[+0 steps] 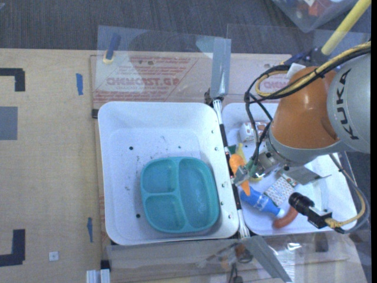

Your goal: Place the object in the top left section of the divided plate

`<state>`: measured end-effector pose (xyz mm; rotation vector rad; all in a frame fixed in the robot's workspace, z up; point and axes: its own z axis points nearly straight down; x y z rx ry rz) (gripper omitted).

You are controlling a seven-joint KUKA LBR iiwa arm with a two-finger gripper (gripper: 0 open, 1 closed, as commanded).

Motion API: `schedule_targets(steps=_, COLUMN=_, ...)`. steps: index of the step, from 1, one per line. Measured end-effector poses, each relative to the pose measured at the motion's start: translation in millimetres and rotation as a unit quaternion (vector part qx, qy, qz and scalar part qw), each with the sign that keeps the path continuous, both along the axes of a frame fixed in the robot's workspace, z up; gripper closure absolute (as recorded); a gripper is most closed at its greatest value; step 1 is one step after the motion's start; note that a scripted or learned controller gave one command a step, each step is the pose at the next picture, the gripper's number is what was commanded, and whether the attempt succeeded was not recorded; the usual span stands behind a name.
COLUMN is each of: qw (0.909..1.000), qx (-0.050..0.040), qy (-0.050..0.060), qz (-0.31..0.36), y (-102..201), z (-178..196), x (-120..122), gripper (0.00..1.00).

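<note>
Camera view: grey-and-orange arm reaches in from the right and hangs low over the right bin; wrist hides the tool tip, so I cannot tell whether the jaws are spread, pressed together or pinching anything.

Teal divided plate sits in the lower middle of the left bin, all three sections bare; the top left section is the smaller upper pocket on the plate's left side.

The object is not singled out; candidates all lie in the right bin, along its left and lower part: small orange piece just beside the bin's left wall and closest to the tool; blue bottle-like toy below it; patterned packet beside that; red sausage-shaped toy at lower edge; small white item higher up.

Judgement: the orange piece is the likely target; it looks light, stiff, probably smooth plastic, so slippery; take it across its narrow middle, away from the bin wall; the blue toy is rounded and may roll if nudged. Table at frame left carries nothing relevant.
</note>
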<state>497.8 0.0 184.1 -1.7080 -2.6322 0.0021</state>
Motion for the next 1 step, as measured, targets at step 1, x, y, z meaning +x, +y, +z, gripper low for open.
schedule_targets(steps=1, qw=0.9997, qx=-0.0004, qy=0.0, qz=-0.026, y=75.5, z=0.0, x=-13.4, gripper=1.0)
